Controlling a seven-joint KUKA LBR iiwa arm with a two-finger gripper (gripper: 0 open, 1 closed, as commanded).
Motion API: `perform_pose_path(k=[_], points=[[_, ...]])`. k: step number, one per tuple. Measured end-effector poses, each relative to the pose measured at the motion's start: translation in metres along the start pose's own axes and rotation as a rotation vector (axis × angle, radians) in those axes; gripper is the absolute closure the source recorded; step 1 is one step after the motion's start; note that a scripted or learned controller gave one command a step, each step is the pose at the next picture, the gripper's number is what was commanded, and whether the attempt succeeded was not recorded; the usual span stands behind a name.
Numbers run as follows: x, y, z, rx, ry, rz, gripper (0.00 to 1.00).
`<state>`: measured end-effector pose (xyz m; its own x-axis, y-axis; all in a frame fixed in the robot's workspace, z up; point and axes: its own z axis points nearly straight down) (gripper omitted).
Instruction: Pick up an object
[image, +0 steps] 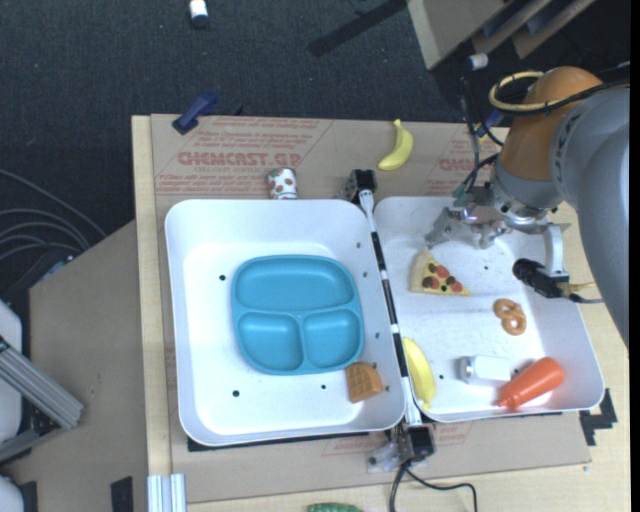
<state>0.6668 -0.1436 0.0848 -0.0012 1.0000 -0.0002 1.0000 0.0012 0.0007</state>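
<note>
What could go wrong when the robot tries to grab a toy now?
1. The claw sits near the back of the right bin, just above the pizza slice. The slice lies flat, so the claw might slide off it.
2. The carrot leans against a small white thing. Grabbing one could nudge the other.
3. The banana is tucked against the bin's left wall, which might block the claw.
</note>
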Motion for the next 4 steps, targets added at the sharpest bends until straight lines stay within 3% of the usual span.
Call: perform_pose_path(k=[1,2,3,4], points=[[0.000,0.001,-0.011,-0.003,-0.002,-0.001,1.00],[0.000,0.001,-0.010,-0.002,-0.002,-0.001,0.00],[0.000,0.001,-0.021,-0.004,-0.004,-0.002,1.00],[0.000,0.001,-0.021,-0.004,-0.004,-0.001,0.00]])
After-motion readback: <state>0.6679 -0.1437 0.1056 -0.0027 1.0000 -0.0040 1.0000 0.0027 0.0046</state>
